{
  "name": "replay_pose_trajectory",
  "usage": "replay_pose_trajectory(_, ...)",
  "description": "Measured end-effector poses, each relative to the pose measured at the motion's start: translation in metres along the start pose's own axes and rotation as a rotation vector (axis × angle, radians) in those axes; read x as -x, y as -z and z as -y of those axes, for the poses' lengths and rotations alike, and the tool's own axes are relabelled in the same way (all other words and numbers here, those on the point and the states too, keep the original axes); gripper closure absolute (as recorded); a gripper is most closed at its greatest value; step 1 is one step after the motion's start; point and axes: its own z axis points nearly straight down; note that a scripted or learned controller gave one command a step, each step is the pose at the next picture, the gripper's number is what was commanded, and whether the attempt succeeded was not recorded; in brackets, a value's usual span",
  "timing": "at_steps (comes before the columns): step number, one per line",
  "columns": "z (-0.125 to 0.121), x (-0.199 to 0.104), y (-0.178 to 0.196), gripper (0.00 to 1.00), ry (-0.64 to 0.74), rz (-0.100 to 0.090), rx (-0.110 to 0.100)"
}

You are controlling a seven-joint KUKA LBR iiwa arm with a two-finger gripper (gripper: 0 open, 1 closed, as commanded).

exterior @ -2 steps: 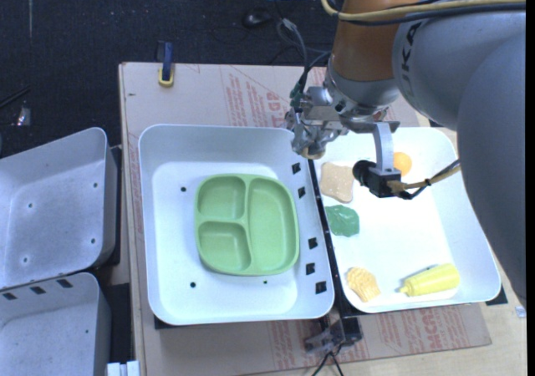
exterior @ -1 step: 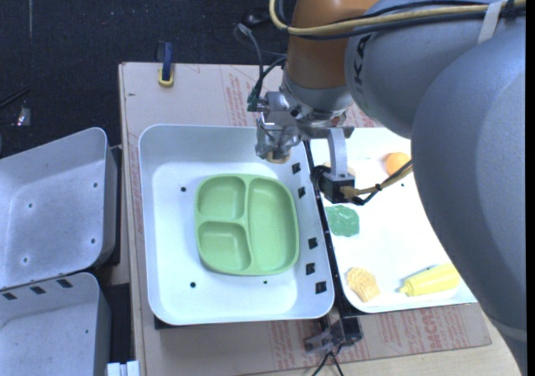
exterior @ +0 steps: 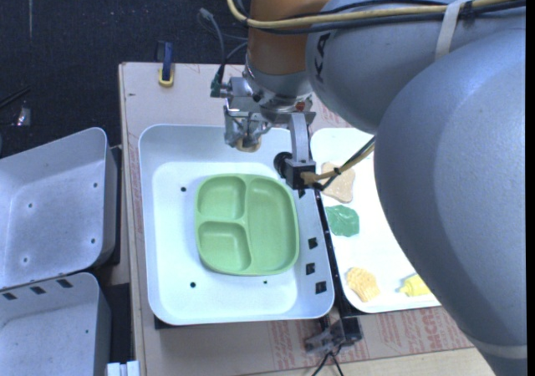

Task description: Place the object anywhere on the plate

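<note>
My gripper (exterior: 246,139) hangs over the left bin's (exterior: 167,282) far edge, fingers clamped on a small tan object (exterior: 247,145) — just beyond the green divided plate (exterior: 247,224) lying mid-bin — with scattered items in the right bin (exterior: 380,303).

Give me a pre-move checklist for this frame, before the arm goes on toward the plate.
1. Plate in place: the green plate lies flat in the left bin. Ok.
2. Plate compartments free: all three look bare. Ok.
3. Tool position: the tool hangs over the bin's far end, beyond the plate rim, not above the plate. Not ok.
4. Object in the tool: something small and brownish shows at its tip, but a grasp is unclear. Cannot tell.
5. Other items apart: the green piece and yellow pieces lie in the right bin. Ok.
</note>
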Motion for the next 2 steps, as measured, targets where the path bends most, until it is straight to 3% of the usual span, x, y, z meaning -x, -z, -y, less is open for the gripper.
replay_pose_trajectory(1,0.0034,-0.0228,-0.0169,1.0,-0.001,0.001,-0.004)
replay_pose_trajectory(2,0.003,-0.0215,-0.0159,0.0,-0.003,0.002,-0.003)
